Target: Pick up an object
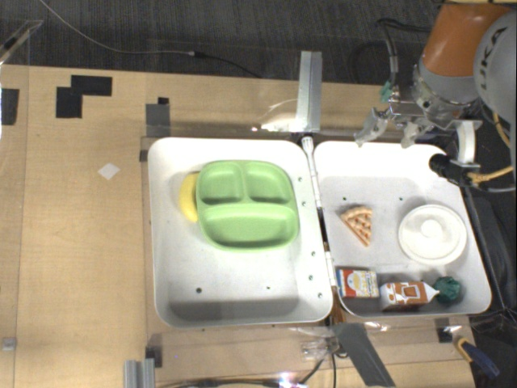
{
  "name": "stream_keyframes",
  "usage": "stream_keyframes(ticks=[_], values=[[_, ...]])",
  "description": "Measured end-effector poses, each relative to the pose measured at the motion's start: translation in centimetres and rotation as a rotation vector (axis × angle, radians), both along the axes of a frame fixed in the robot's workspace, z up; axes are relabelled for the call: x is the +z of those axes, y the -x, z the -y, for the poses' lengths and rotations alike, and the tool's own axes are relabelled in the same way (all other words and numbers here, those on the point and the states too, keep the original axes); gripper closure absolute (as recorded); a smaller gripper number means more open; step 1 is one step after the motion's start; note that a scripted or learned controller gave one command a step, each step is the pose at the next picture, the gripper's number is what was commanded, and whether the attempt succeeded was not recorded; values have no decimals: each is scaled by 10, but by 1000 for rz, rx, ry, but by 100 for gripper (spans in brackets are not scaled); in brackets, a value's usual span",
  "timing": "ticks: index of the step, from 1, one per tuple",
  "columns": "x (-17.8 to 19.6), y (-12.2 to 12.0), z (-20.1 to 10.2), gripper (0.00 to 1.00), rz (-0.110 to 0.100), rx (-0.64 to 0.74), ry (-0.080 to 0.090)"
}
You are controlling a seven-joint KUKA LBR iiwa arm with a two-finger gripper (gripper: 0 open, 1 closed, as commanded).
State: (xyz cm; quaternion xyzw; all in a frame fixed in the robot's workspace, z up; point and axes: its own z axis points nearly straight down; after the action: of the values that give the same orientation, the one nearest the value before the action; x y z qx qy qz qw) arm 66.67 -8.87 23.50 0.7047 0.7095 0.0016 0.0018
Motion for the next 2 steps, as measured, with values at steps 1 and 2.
stream_keyframes(ticks=[1,2], values=[[-50,38,-29,0,-1,59,0],[-145,52,3,0,1,-47,0]])
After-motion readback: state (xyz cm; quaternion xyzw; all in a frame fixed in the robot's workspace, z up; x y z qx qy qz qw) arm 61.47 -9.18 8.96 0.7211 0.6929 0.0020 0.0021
